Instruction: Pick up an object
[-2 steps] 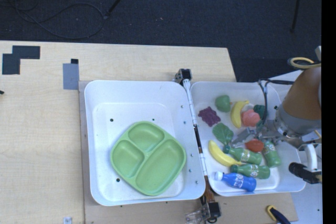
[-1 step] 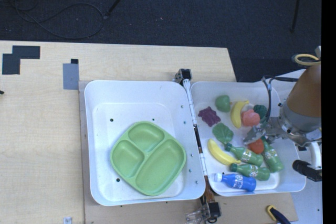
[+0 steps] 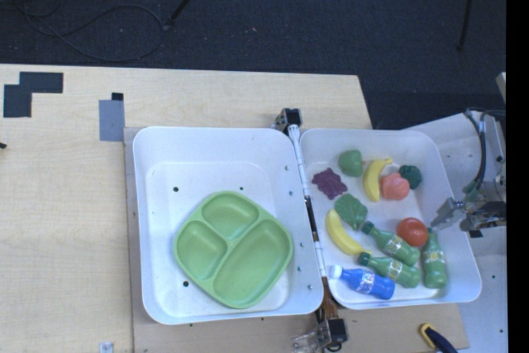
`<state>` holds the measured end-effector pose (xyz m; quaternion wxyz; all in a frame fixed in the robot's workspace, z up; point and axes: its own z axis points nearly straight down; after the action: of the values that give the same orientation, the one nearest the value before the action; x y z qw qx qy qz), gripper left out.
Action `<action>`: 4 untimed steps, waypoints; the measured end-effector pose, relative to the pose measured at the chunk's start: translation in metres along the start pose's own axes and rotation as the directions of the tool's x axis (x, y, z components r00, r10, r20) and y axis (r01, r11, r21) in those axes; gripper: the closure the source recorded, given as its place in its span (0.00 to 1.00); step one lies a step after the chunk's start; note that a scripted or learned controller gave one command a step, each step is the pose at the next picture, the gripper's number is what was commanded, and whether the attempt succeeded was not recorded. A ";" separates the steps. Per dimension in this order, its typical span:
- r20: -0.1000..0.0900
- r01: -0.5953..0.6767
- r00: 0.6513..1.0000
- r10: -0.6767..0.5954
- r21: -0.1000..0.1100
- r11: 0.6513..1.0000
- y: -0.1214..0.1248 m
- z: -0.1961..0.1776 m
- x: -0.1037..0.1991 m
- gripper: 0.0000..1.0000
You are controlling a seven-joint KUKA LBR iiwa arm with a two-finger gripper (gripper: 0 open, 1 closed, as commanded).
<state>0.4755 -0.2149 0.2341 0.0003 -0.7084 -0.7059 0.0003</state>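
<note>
Lowest in the frame, lying in the right white plastic bin [image 3: 459, 287]: small blue plastic bottle [image 3: 369, 283], green plastic bottles, yellow bananas, red tomato [image 3: 411, 231]. Packed tight, so easy to knock or grab two. Metal gripper [image 3: 463, 213] at right edge, above the bin rim; open or closed, cannot tell. Holding nothing seen.

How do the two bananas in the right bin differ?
The upper banana stands nearly upright in the view, beside the pink fruit; the lower banana lies slanted toward the bin's front. The upper banana looks shorter and more curved; the lower banana looks longer. The lower banana touches a green bottle; the upper one does not. Both are yellow and lie in the right bin.
</note>
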 end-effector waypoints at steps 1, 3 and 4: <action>-0.001 0.000 1.000 0.000 0.001 1.000 0.000 0.001 0.000 0.00; -0.006 -0.002 1.000 0.002 0.005 1.000 0.000 0.129 0.002 1.00; -0.001 0.004 1.000 -0.004 0.001 1.000 0.000 0.046 0.045 1.00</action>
<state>0.4758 -0.1702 0.1881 0.0012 -0.7069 -0.7073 0.0002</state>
